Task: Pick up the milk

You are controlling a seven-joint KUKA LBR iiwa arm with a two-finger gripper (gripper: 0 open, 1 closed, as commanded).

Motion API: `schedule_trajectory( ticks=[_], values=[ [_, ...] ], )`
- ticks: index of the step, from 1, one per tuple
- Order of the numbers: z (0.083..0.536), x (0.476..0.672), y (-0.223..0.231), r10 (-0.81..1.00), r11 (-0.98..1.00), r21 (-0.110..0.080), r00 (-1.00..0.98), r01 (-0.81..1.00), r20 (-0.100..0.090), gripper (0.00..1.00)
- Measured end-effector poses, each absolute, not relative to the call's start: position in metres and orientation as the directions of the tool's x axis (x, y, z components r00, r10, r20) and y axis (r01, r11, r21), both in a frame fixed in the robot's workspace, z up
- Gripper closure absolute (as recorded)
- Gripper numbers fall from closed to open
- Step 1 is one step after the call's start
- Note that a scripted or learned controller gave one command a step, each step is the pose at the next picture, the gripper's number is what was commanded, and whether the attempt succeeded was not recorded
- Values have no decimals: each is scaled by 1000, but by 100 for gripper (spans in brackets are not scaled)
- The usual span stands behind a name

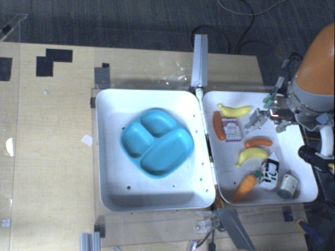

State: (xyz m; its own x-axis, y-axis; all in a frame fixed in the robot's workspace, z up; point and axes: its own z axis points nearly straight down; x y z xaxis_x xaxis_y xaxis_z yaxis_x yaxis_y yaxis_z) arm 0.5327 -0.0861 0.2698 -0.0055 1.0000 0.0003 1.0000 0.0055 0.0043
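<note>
- Dark grey carpet fills the far part of the scene, with a thin cable looping across it; nearer you, a pale wooden bench (47,156) carries two shallow white bins side by side.
- Your left bin (104,140) holds one thing, a blue divided plate (157,141) lying flat near its middle, probably so that food can go into its compartments.
- Your right bin (309,192) holds a loose scatter of toy food, apparently tipped in rather than arranged.
- At its far side lies a yellow banana (234,110); beside the dividing wall sit a red sausage (219,126) and a small pink packet (232,129), touching or nearly so.
- Toward the middle lie a second sausage (258,141) and a second banana (252,155), close together.
- The milk (269,173), a small black-and-white carton, lies in the near right part of that bin, tilted, with an orange carrot (245,187) just to its left and a grey can (287,185) just to its right.
- The arm reaches in from the right, its orange band at the frame edge.
- The gripper (257,119) hangs over the far part of the right bin, between the far banana and the second sausage, well apart from the milk.
- You cannot tell how the pincer stands; no item is visibly in it.
- Judging from this, the pick is not yet made, and the close neighbours could crowd the grasp.
</note>
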Motion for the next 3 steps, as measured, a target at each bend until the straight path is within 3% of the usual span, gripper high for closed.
schedule_trajectory(
  ticks=[1, 2, 3],
  values=[
    [196, 497, -155, 992, 128, 5, -128, 992, -1, 0],
    [95, 489, -169, 999, -53, 6, 53, 999, -1, 0],
    [106, 491, -169, 999, -50, 11, 50, 999, -1, 100]
  ],
)
